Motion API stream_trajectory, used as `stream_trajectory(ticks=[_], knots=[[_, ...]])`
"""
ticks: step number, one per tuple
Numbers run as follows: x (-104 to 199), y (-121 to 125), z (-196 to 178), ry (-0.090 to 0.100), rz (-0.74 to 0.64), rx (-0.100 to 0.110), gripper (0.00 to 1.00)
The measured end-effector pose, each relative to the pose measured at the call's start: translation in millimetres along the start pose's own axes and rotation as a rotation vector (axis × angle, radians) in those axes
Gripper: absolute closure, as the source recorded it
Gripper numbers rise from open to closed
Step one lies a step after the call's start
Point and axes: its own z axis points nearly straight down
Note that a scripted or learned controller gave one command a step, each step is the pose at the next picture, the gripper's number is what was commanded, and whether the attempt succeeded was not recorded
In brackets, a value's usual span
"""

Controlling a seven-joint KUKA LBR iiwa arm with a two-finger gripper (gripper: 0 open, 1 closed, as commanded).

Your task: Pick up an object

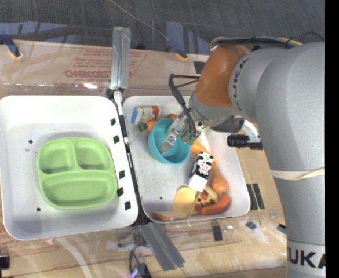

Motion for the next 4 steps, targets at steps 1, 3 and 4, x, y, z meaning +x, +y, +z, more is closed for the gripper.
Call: stream_trajectory(ticks=[1,3,4], knots=[[21,30,-70,-0.014,0.232,-0.017,0.0],[-11,36,-1,-0.014,0.294,-0.005,1.0],[-6,36,-47,-0.015,0.683,-0.015,1.0]])
